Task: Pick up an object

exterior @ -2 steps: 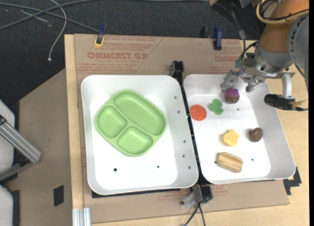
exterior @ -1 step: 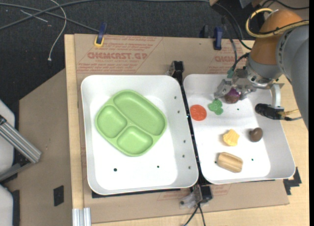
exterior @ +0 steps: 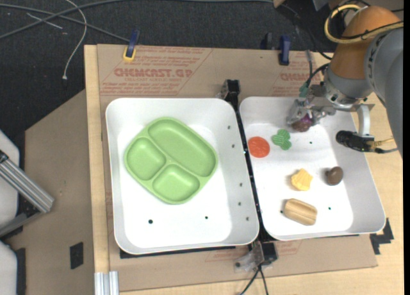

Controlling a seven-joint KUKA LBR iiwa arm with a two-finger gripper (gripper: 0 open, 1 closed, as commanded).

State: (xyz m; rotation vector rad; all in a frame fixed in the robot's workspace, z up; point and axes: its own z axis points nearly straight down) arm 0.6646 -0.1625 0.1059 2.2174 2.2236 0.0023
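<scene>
My gripper (exterior: 301, 118) is low over the far part of the right bin (exterior: 359, 217), near its back wall. A small dark purplish object (exterior: 307, 121) lies right at the gripper's tip; I cannot tell whether it is gripped. Just in front of it and to the left lie a green toy vegetable (exterior: 281, 138) and a flat orange-red disc (exterior: 259, 147). Nearer the front are a yellow chunk (exterior: 301, 179), a brown ball (exterior: 333, 175) and a tan bread loaf (exterior: 300, 211).
The left bin (exterior: 128, 223) holds a green divided plate (exterior: 170, 159). A black divider (exterior: 246, 159) runs between the bins. A black cable end (exterior: 356, 140) hangs over the right bin's right side. The arm's orange band (exterior: 359, 43) stands above the far right corner.
</scene>
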